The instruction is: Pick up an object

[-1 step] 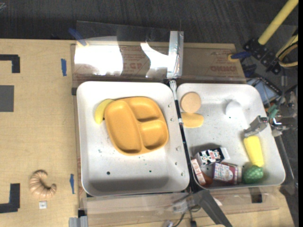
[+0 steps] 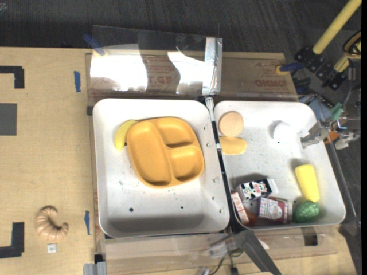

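a croissant (image 2: 51, 223) lay on the surface (image 2: 40, 153), left of the bins. the left bin (image 2: 109, 211) held an orange divided tray (image 2: 165, 151) over a banana (image 2: 121, 133). the right bin (image 2: 261, 159) held a round peach item (image 2: 231, 123), a yellow piece (image 2: 233, 146), a yellow block (image 2: 307, 180), packets (image 2: 264, 205) and a green ball (image 2: 306, 211). the gripper (image 2: 328, 129) hung at its right rim; i cannot tell if it was open or closed.
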`<state>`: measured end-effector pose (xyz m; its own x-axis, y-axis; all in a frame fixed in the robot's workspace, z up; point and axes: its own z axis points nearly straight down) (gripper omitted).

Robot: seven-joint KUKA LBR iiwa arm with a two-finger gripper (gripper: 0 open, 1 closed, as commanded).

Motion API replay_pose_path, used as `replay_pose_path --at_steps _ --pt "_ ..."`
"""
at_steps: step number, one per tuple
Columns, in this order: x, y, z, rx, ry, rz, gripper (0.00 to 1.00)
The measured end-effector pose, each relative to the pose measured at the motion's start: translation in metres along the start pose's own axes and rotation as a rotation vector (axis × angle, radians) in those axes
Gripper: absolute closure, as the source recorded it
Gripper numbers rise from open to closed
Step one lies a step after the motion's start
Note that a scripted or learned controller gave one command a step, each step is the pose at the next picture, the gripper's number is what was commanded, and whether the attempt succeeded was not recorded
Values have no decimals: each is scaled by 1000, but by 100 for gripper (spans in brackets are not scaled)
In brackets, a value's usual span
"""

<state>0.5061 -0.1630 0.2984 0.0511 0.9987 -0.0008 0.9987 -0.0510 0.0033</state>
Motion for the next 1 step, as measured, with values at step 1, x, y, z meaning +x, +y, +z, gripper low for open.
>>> replay_pose_path --at_steps 1 --pt "6 -30 155 12 2 198 0"
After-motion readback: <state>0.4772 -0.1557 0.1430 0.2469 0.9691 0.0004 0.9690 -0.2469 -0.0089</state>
